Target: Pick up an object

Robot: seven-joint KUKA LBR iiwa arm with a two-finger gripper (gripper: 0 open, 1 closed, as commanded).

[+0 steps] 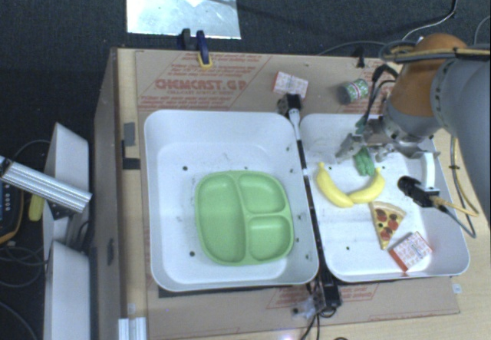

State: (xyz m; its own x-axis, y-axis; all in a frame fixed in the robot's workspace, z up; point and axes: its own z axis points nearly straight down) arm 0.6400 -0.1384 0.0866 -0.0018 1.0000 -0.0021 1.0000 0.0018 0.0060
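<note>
Dark carpet surrounds the cardboard-topped desk (192, 85) you are looking down on, with two white bins side by side on it. The left bin (165, 139) holds a green divided plate (245, 216), lying flat. The grey arm (453, 93) reaches in from the right over the far part of the right bin (337, 258).

In that bin you have a banana (337, 194) lying crosswise, both ends curling up toward the far rim. To its right is a toy pizza slice (386, 223), tip toward the near rim, and a red-and-white packet (411, 250) sits just beyond that tip.

The green oblong toy (367, 165) lies just past the banana's right end. Its long axis runs from far-left to near-right, at a steep slant. The pincer (362, 148) sits right over the toy's far end, touching it or nearly so. You cannot tell how wide the pincer is, nor whether it has hold of the toy.
</note>
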